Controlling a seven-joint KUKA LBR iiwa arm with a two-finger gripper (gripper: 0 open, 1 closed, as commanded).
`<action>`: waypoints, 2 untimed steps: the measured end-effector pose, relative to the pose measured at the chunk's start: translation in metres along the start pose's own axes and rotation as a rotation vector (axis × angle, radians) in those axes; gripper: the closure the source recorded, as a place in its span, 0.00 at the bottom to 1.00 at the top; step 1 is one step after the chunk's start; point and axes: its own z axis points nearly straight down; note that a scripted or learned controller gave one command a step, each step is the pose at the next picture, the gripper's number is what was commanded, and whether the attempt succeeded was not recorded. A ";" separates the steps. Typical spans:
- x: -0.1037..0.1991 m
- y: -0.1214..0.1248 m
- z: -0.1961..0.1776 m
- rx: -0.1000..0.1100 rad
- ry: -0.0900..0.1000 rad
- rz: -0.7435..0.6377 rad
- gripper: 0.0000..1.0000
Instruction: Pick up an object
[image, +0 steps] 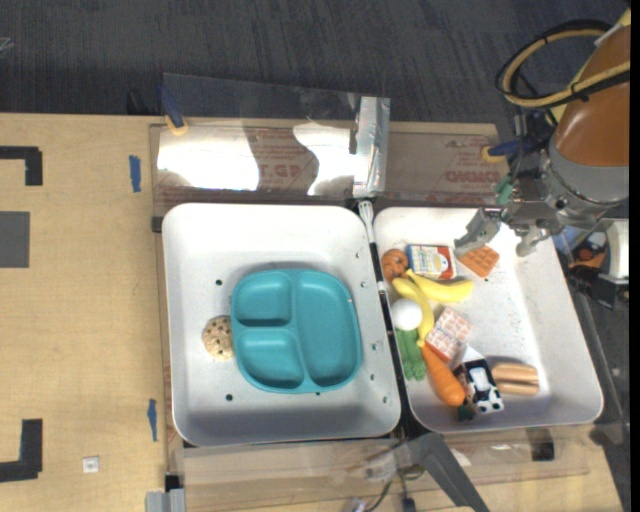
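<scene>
Grey metal fingers of the two-finger gripper (502, 232) are seen spread wide apart over the far part of the right white bin (560, 330), with nothing held between them. One finger is placed just above a small orange waffle-like piece (481, 261), the other nearer the bin's far right wall. Above the gripper the grey arm with its orange band (595, 110) is seen entering from the right.

Further out, a cluster of toy food is gathered along the left side of the right bin: a small white carton with a red and blue label (431, 261), a round orange fruit (394, 264), a yellow banana (432, 292), a white egg-shaped ball (406, 316), a green pod-like piece (411, 356), a pink checked packet (450, 332), an orange carrot (443, 374), a black and white cow-patterned carton (481, 387) and a hot dog in a bun (516, 378).

In the left white bin (190, 250) a teal divided plastic plate (296, 328) is laid, with a speckled cookie (218, 337) just beside its left edge.

The approach step is judged to be in hand: no object is yet grasped. A descent onto the waffle piece, followed by closing, would be called for next.

Printing on the cartons is too small to be read
</scene>
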 end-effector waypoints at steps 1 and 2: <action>0.078 -0.038 0.086 0.006 0.001 -0.142 0.00; -0.010 -0.056 0.076 -0.001 -0.002 -0.289 0.00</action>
